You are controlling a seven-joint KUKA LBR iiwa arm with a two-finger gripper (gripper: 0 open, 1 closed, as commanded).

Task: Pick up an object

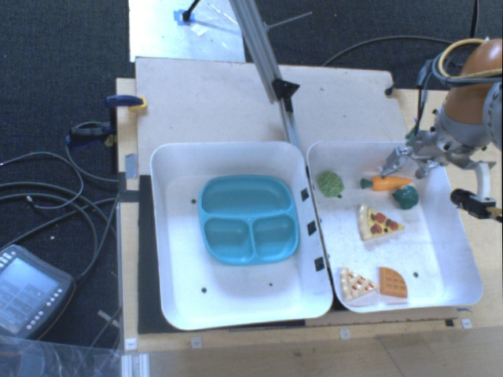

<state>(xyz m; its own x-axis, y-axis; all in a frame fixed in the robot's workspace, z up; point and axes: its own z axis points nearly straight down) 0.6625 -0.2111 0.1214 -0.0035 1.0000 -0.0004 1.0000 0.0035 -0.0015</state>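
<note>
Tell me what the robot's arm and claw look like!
The arm is grey metal with a rounded orange band near its wrist, and dark cables loop along it, one of them yellowish. The claw at its end is a small silvery-grey metal piece with thin fingers. A black part sticks out below the wrist on the right side of the view.

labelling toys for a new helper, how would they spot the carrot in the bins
Look in the right white bin, along its far edge, just under the gripper. The toy carrot lies there on its side, between a bumpy green ball and a dark green round toy. It is the one long orange piece with a green stub at one end, unlike the pizza slices nearer the camera.
</note>
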